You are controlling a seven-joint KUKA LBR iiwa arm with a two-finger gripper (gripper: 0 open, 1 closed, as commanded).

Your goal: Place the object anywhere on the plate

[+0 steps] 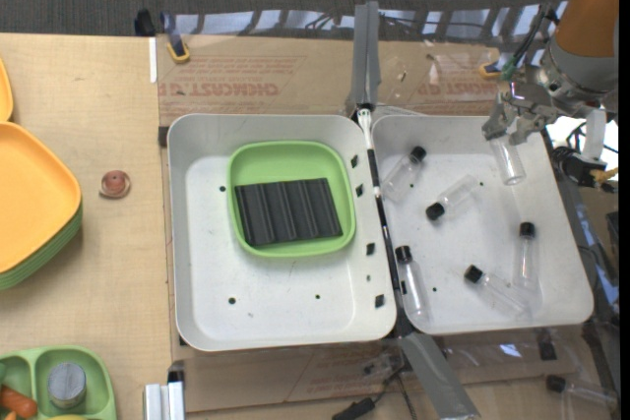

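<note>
- Claw (519, 120): at the upper right of the frame, over the far corner of the right bin (561, 305). A clear vial (509, 160) hangs upright just beneath it, with its top at the fingertips; it appears gripped, the fingers closed to the vial's width, though the contact itself is small in the picture.
- Plate (291, 162): green, centred in the left bin (197, 290), carrying a dark ribbed pad (287, 210). Judged the drop target; any spot on it serves.
- Remaining vials: five lie flat and scattered in the right bin, black caps pointing various ways, one (409, 282) against the left wall.
- Judgement: vial is lifted clear, and transfer leftward across the divider (372, 174) is not yet done.
- Risk: a grip near the top may let it swing or slip.
- Tabletop (89, 290): orange plates (34, 202) at left, unrelated.
</note>
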